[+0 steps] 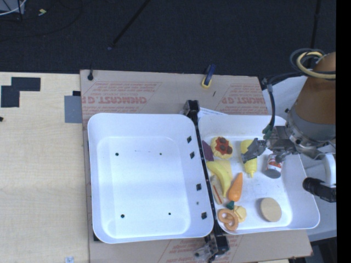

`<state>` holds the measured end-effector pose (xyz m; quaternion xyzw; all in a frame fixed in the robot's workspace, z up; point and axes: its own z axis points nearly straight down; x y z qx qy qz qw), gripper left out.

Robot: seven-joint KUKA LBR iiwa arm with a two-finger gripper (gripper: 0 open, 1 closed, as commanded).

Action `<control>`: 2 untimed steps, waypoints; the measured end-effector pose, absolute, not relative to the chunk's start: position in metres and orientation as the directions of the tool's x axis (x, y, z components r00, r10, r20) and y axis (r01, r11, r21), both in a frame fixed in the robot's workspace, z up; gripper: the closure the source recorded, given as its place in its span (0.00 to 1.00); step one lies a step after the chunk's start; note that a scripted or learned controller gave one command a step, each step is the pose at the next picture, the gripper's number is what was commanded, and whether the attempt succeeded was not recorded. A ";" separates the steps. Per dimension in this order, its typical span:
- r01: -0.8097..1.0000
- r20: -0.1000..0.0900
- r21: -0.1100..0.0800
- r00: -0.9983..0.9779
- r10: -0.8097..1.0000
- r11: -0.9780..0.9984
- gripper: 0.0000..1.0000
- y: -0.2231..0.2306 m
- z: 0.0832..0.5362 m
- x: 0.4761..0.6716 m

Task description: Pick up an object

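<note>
the gripper (pixel 253 150) covers part of a yellow object (pixel 249 163), and its finger state is unclear.

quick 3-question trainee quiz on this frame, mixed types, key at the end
1. True or false: the toy carrot lies in the left bin.
2. Multiple choice: which item sits nearest the front right corner of the right bin? A) pretzel B) round tan disc C) banana
3. Fill in: the tool hovers over the ____ bin, close to a yellow item.

Key
1. False: the carrot is in the right bin, beside the banana.
2. B
3. right
</note>
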<state>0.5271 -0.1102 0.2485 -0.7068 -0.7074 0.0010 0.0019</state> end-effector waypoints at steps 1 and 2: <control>1.000 0.004 -0.014 0.000 1.000 0.000 0.00 -0.108 0.086 0.492; 1.000 0.001 -0.004 0.004 1.000 -0.004 0.00 -0.110 0.094 0.495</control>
